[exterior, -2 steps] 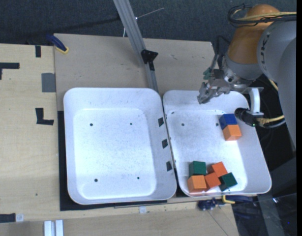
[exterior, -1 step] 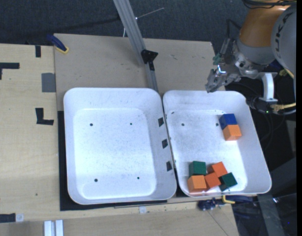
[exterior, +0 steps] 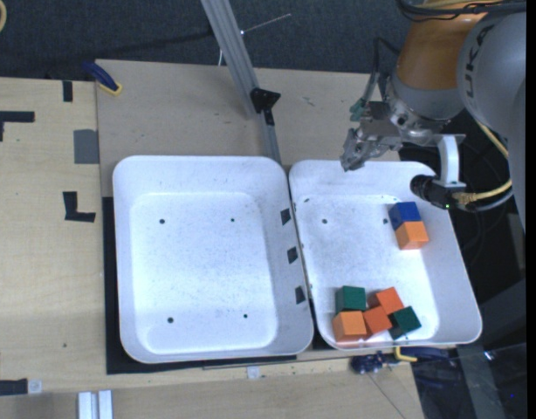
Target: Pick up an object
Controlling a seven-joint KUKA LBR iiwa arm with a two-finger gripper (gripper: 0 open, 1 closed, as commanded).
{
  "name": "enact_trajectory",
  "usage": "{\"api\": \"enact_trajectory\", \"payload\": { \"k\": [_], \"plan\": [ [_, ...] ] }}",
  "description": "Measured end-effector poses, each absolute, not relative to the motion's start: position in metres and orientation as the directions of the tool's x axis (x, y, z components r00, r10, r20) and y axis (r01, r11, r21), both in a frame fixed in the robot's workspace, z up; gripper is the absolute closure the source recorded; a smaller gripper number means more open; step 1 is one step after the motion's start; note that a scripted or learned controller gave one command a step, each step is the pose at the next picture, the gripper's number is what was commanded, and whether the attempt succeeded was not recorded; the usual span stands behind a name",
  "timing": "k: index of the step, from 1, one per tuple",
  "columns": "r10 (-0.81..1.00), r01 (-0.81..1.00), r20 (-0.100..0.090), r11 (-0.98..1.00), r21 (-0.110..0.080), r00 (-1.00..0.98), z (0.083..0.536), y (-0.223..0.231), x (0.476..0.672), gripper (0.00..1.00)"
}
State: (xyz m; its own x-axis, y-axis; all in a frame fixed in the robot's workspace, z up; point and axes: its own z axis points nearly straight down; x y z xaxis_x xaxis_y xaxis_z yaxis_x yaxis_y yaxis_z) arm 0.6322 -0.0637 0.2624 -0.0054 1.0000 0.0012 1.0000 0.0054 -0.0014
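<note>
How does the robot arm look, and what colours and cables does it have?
The arm has smooth, rounded grey housing with an orange band above the wrist. Black cables loop over the top of the orange part. The end effector is a small dark grey metal assembly. A white bracket with a yellow cable sits beside the wrist.

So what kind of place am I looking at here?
Most likely a robotics lab test bench. A grey and orange robot arm reaches over two white bins, one holding small coloured blocks, and tape marks dot the wooden bench.
</note>
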Motion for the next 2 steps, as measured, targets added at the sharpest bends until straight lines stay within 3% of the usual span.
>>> {"api": "enact_trajectory", "payload": {
  "k": [2],
  "plan": [
    [1.000,1.000,0.001,0.007,-0.004,-0.007,0.247,0.036,0.585,1.00]
  ]
}}
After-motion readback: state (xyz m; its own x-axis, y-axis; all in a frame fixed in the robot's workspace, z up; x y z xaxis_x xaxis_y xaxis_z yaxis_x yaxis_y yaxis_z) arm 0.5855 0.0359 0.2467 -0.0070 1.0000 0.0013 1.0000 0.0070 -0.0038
